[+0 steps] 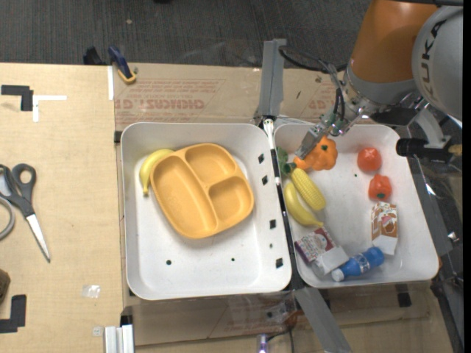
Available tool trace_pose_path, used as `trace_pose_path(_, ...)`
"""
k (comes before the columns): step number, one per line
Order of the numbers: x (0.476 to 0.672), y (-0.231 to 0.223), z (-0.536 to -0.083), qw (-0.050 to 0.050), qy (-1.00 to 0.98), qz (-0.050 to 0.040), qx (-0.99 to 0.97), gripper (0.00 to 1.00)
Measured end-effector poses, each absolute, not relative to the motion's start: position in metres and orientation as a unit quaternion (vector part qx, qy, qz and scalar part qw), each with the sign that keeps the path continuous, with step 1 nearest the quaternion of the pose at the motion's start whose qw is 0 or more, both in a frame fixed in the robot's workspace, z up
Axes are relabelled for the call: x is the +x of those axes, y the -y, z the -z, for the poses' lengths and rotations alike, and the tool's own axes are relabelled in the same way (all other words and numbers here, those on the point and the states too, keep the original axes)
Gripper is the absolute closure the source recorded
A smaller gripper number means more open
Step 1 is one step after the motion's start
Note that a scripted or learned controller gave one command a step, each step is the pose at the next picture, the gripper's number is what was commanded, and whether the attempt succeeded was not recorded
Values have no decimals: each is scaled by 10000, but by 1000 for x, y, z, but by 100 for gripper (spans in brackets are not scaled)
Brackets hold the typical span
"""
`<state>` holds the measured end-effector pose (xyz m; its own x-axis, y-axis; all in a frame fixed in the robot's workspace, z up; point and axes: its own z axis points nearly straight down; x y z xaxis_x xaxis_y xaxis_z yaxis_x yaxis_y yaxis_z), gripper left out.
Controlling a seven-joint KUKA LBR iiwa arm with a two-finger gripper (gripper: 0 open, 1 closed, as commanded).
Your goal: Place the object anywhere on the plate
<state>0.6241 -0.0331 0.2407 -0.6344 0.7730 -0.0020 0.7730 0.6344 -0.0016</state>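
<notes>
Claw (pixel 318 140) over orange toy (pixel 321 155), right bin's (pixel 412 271) back left corner.
Claw touches the toy's top; finger state cannot be told. Plate (pixel 199 190) sits in left bin (pixel 147 271).

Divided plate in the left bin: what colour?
Orange-yellow plate, clearest in the camera view.

- The gripper (pixel 329 129) is seen in dull grey metal, below an orange band (pixel 388 20) on the grey arm.
- An orange toy (pixel 319 155), touching its tip, is marked with a dark green patch.
- A yellow corn cob (pixel 307 188) and a yellow banana (pixel 296 206) are found just below it.
- Two red-orange fruits (pixel 369 159) are seen to its right.
- A yellow-orange plate (pixel 200 190) is seen well to its left, in a white bin (pixel 191 278).
</notes>
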Motion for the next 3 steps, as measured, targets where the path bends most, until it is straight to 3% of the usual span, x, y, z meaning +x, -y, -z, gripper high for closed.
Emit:
trace_pose_path(1,645,-42,-192,3,-9462,4,3235,100)
trace_pose_path(2,646,-42,-192,6,-9462,2,3235,0)
trace_pose_path(3,646,-42,-192,6,-9462,2,3235,0)
